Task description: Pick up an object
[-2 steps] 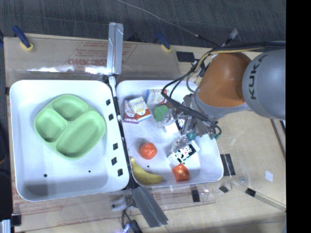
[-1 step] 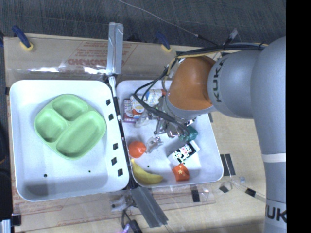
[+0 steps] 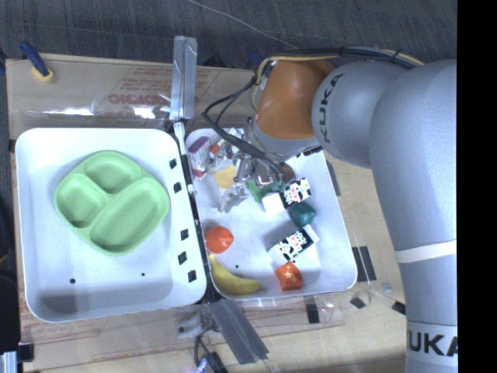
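My gripper (image 3: 247, 191) hangs low over the upper middle of the right bin (image 3: 342, 247), under the orange-banded wrist (image 3: 291, 99). It looks open, one grey finger (image 3: 231, 199) pointing down-left. A small green piece (image 3: 255, 190) lies right by the fingers, and I cannot tell whether it is touched. Close around it are a yellow item (image 3: 224, 178), a white block (image 3: 273, 202) and a black-and-white patterned block (image 3: 296, 191). Farther down lie a dark green object (image 3: 303, 213), an orange ball (image 3: 220, 238), a banana (image 3: 233, 283), a red piece (image 3: 289, 275) and another patterned box (image 3: 294, 244).
The left bin (image 3: 39, 286) holds a green divided plate (image 3: 112, 200). A small purple-and-white cup (image 3: 200, 151) sits in the right bin's top left corner. The arm's grey body (image 3: 404, 169) covers the bench's right side. Cables (image 3: 225, 103) loop above the wrist.
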### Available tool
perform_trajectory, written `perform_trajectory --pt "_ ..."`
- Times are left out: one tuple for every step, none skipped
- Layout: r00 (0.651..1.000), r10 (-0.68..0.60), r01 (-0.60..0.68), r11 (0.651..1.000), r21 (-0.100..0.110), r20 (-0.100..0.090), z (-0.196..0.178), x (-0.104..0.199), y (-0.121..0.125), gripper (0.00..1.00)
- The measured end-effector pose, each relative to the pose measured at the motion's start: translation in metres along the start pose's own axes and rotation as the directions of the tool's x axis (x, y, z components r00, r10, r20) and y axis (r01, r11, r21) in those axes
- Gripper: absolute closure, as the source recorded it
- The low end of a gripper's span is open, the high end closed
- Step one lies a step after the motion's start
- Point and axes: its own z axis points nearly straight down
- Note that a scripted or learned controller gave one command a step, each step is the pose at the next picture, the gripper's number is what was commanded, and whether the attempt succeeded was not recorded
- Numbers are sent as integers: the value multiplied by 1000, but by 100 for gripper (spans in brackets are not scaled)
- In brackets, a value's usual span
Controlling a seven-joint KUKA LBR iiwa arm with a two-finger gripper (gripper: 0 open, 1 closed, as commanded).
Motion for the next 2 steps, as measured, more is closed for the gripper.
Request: perform_trajectory --pt "1000 -7 7 1000 1 2 -11 -1 1 100" --pt "946 325 -325 946 -2 4 -102 -3 108 100"
